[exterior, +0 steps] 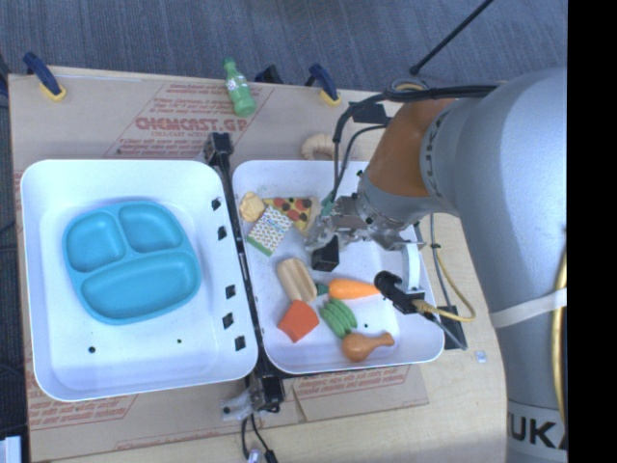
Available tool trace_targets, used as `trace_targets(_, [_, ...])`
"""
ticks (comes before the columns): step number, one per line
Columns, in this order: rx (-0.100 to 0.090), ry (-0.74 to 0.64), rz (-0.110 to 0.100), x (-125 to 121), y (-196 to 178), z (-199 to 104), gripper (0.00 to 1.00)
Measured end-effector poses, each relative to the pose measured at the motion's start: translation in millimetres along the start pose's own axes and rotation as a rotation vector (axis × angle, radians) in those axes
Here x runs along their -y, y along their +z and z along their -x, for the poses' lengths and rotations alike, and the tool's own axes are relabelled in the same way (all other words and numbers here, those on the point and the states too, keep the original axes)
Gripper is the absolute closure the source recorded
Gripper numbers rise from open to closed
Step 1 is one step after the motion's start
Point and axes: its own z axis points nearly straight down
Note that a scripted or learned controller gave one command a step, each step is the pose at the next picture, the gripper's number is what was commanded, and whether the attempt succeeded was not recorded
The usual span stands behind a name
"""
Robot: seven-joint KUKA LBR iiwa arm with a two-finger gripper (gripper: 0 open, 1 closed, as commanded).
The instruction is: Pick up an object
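The gripper (325, 251) is lowered into the right bin (424, 347) just above the toy hot dog (296, 280), which lies beside the carrot (353, 289), presumably lined up for a grasp, though its opening cannot be told and nothing is seen held.

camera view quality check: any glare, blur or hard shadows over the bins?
Camera view: lighting is even and soft, with mild bright wash on the white left bin but no blown-out glare; the arm's grey housing is large, near the lens and slightly soft; a faint shadow sits under the gripper in the right bin; toy food stays sharp enough to separate.
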Motion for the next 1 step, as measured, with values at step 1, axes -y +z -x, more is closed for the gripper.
trace_targets(1, [0.000,-0.060,0.006,26.7,-137.8,-40.8,1.00])
